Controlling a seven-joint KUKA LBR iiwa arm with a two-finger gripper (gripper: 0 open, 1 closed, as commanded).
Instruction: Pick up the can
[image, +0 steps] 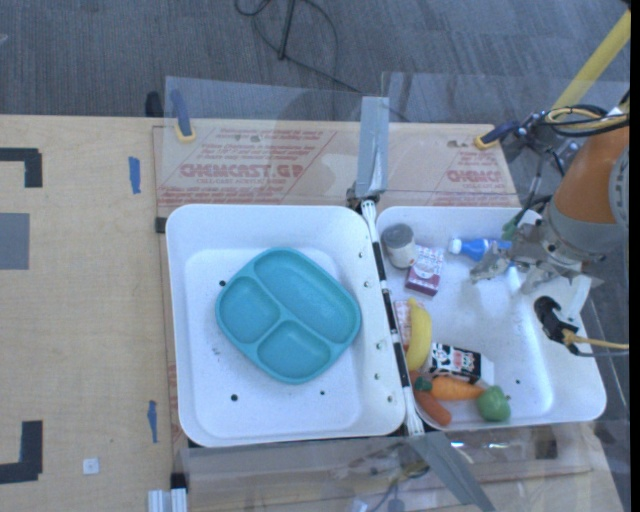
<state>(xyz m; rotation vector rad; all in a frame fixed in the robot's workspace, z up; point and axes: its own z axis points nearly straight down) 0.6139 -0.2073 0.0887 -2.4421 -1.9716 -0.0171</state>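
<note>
The desk (80, 330) carries two white bins side by side. The left bin (200, 400) holds a teal divided plate (288, 314). The right bin (570, 395) holds the rest, with the arm (590, 190) over its far right edge. The claw (497, 264) hangs near the bin's far side, beside a blue-capped bottle (470, 245); whether it is wide or narrow I cannot tell. A banana (420, 338) lies near the divider, with a carrot (455, 390) and green pepper (493, 403) at the near end. A small carton (426, 270) sits just beside the can (398, 243), which stands in the far left corner, apart from the claw.
</note>
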